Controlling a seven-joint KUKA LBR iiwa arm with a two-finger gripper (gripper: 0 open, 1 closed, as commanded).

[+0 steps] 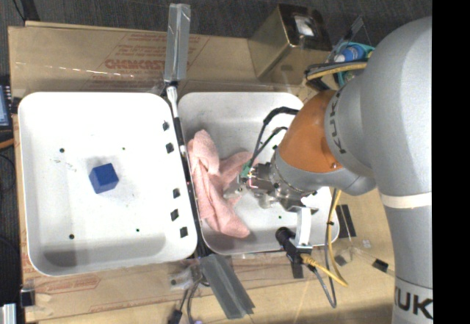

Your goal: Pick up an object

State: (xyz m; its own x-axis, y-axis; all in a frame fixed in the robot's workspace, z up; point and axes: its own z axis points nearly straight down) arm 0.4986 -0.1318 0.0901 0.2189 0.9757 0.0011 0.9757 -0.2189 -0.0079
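You see two bins (44,117): one cube (104,177) left, one cloth (213,186) right; end effector (246,184) state unclear.

"kuka" on the arm (400,131).

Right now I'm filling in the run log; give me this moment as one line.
gripper: low in right bin, at pink cloth | grasp: cannot tell | blue cube: left bin, untouched
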